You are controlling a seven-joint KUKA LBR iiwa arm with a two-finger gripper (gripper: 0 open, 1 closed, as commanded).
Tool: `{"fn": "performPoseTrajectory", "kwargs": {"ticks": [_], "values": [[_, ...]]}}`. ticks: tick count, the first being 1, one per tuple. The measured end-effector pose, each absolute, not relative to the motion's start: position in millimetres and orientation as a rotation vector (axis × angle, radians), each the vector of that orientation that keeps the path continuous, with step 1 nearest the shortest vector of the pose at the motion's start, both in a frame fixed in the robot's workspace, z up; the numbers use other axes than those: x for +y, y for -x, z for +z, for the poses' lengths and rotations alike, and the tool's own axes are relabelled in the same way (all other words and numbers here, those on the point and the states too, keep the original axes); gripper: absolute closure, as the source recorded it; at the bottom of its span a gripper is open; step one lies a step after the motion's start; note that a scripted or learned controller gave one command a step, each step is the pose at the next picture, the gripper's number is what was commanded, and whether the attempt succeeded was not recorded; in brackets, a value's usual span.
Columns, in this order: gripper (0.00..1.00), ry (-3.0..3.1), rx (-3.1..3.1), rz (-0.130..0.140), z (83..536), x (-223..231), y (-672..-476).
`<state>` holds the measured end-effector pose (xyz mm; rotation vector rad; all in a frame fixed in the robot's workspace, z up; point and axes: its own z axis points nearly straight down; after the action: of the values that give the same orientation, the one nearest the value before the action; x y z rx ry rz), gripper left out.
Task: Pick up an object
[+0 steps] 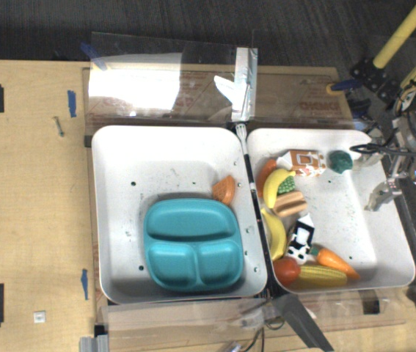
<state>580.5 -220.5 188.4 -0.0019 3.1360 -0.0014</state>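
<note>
Carrot (337, 261) — hemmed by corn (320, 274), tomato (286, 270) — lies in right bin (384, 233).

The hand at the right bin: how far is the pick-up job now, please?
Done: nothing looks lifted yet. The carrot, corn, bananas and green ball all lie in the right bin. In hand: nothing visible; the hand hangs over that bin's right rim, apart from the toys. Left: reach one toy, close on it, lift it.
</note>
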Motion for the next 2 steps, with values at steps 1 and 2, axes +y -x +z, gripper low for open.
{"fn": "performPoseTrajectory", "kwargs": {"ticks": [1,2], "values": [[0.0,0.275,3.12,-0.004,88.0,-223.7,-531.7],[0.0,0.646,3.066,-0.006,87.8,-223.8,-487.1]]}}
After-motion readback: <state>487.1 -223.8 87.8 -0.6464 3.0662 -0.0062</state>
